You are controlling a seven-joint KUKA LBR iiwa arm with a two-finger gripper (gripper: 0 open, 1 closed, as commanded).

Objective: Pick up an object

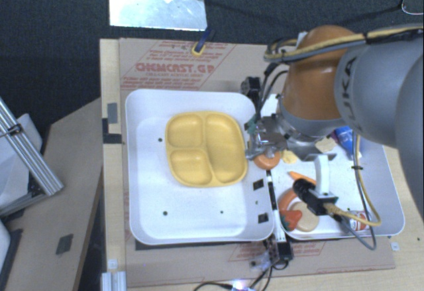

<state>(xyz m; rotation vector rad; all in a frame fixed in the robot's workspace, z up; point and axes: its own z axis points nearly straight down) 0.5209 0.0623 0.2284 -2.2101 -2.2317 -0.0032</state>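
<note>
Here the fingers (pixel 260 144) hang over the seam between the two smooth white plastic bins, and whether they are spread or closed cannot be told under the metal wrist. Just right of them lies a rounded orange object (pixel 267 160) in the right bin (pixel 391 207). Left of them, a glossy yellow three-compartment tray (pixel 202 148) leaves bare floor along the left bin (pixel 149 210) edges.

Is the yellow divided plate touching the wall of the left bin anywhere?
Apart. The camera view shows the yellow divided plate lying on the left bin's floor with white floor visible all round it.
</note>
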